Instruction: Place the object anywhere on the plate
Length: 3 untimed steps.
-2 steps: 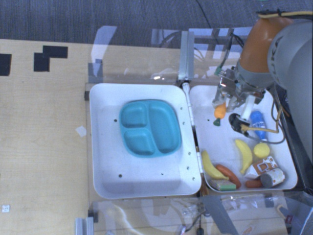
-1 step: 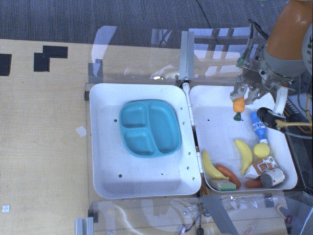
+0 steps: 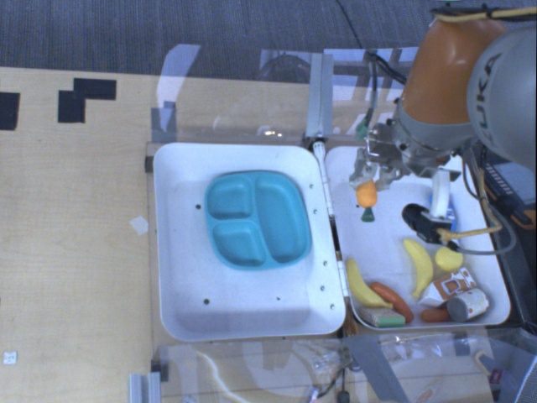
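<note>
There's the orange toy [image 3: 366,196], a small round piece with a green tip [image 3: 367,216] pointing down, at the far left of the right bin [image 3: 502,296], close to the wall that bin shares with its neighbour. The gripper [image 3: 369,181] is right on top of it, fingers drawn in narrow and pinching its upper end, so the claw has hold of it. The grey arm [image 3: 457,65] with its orange band comes in from the right above it. Over the two bin walls [image 3: 325,212], the one barrier on the line across, sits the plate [image 3: 256,221]: one blue plate, three compartments, lying flat in the middle of the left bin [image 3: 172,250], well apart from the toy. Now the clutter, all at the near end of the right bin. One banana [image 3: 362,284] lies against the left wall, and a second banana [image 3: 419,267] stands more upright mid-bin, so two of those. A yellow lumpy piece [image 3: 449,259] is just beside the second banana. One reddish sausage shape [image 3: 392,299] is tucked against the first banana, with one green block [image 3: 384,317] below it at the rim. One small red piece [image 3: 435,315] lies near the rim, beside a white and brown carton [image 3: 461,290] and a grey cylinder [image 3: 460,309]. None of them touches the toy.
</note>
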Motion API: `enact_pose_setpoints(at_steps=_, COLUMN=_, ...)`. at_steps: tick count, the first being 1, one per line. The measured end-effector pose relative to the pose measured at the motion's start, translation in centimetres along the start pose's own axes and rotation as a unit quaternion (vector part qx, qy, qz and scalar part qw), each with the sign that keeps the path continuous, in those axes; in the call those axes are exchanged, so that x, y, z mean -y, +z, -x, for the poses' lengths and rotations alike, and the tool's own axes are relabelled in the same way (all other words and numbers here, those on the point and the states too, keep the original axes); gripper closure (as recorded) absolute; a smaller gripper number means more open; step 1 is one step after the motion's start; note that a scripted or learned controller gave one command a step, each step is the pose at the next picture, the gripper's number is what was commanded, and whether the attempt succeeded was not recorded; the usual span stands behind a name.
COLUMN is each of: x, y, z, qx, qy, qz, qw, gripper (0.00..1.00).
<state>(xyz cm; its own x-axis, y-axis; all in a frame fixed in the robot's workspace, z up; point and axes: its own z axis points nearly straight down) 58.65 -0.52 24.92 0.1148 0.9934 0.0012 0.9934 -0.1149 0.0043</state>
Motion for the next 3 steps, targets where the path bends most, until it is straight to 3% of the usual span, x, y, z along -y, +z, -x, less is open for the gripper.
enact_pose_setpoints(at_steps=1, x=-2.7, y=-0.8, z=-7.2, qx=0.000, qy=-0.050, qz=0.000, qw=0.9988, gripper=1.00)
enact_pose_setpoints(at_steps=2, x=-2.7, y=-0.8, z=-7.2, qx=0.000, qy=-0.049, qz=0.000, qw=0.9988, gripper=0.00)
enact_pose_setpoints(at_steps=3, x=-1.0, y=3.5, z=-9.6, qx=0.000, qy=-0.028, qz=-0.001, qw=0.9996, gripper=0.00)
